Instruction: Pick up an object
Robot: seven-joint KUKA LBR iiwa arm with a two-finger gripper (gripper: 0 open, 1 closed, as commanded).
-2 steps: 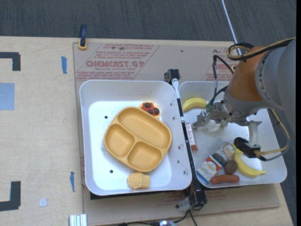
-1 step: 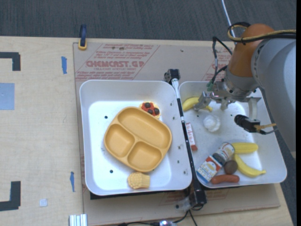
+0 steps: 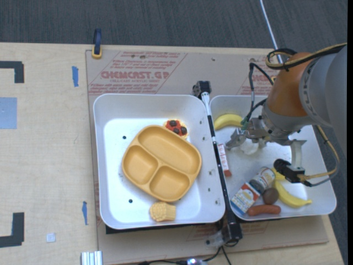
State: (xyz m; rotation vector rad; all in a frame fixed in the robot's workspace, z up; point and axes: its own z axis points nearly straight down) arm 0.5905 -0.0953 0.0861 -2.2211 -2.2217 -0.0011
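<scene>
Arm: grey KUKA arm with orange band [image 3: 287, 93] reaches in from the right, over the right shallow white bin [image 3: 325, 203].
Gripper: two-finger gripper [image 3: 246, 139] sits low in the right bin's upper-left area, just below the yellow plastic banana [image 3: 227, 120].
Fingers: metal fingers [image 3: 236, 141] look parted, nothing visible between them; a pale round thing just beside them, too blurred to identify.
Right bin, upper left: that banana lies near the divider wall, close to the gripper, apart from the tips as far as I can tell.
Right bin, lower part: second yellow banana [image 3: 291, 195], small labelled can [image 3: 263, 179], brown rounded toy [image 3: 270, 195], orange-red sausage-shaped toy [image 3: 263, 209], blue-and-white packet [image 3: 241, 199], all clustered together, well apart from the gripper.
Divider: thin red-and-white stick-shaped item [image 3: 222, 159] lies along the wall between bins.
Left bin: left shallow white bin [image 3: 105, 164] holds a yellow three-compartment plastic plate [image 3: 161, 162], centred.
Left bin extras: red-and-dark berry toy [image 3: 176, 127] touching the plate's upper rim; yellow corn cob piece [image 3: 162, 211] just below the plate.
Bench: light wooden bench [image 3: 44, 164] with blue tape marks.
</scene>
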